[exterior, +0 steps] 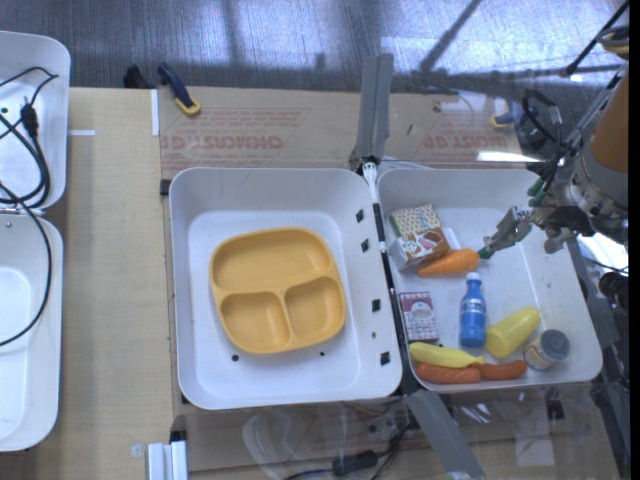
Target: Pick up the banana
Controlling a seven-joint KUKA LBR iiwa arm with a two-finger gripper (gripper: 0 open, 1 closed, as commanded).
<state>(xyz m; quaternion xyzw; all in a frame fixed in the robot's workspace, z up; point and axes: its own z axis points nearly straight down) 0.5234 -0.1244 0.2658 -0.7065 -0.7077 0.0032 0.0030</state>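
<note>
Clearly, the banana (443, 353) is wedged at the right bin's (566, 286) front wall, touching the red sausage (470, 371) and near the blue bottle (472, 311); either could be snagged instead. Whether the jaws (505, 232) are spread cannot be told.

An orange-banded arm (610, 148) carries black cables, a grey metal wrist, and a slim grey tool (503, 234).
</note>
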